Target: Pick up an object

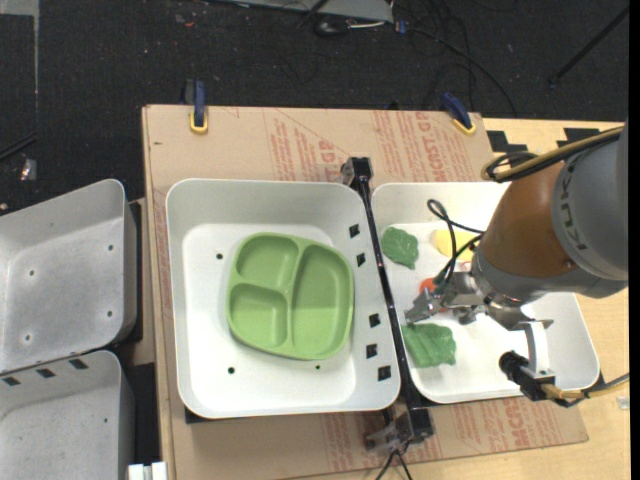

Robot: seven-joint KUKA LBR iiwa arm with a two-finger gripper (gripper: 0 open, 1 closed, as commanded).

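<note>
In the right bin (570,353) a green leaf-shaped piece (401,245) lies near the back left. A second, darker green piece (430,345) lies at the front left. A yellow object (442,238) shows at the back, partly hidden by the arm and a black cable. My gripper (428,308) hangs low over the bin's left part, between the two green pieces and just above the front one. A small orange-red bit (428,286) shows beside it. The gripper's tip is small and dark against the bin.
The left bin (190,268) holds a light green divided plate (292,296). A black divider bar (378,268) runs between the bins. The grey and orange arm (540,238) covers the middle of the right bin. White trays (60,268) lie off the bench at the left.
</note>
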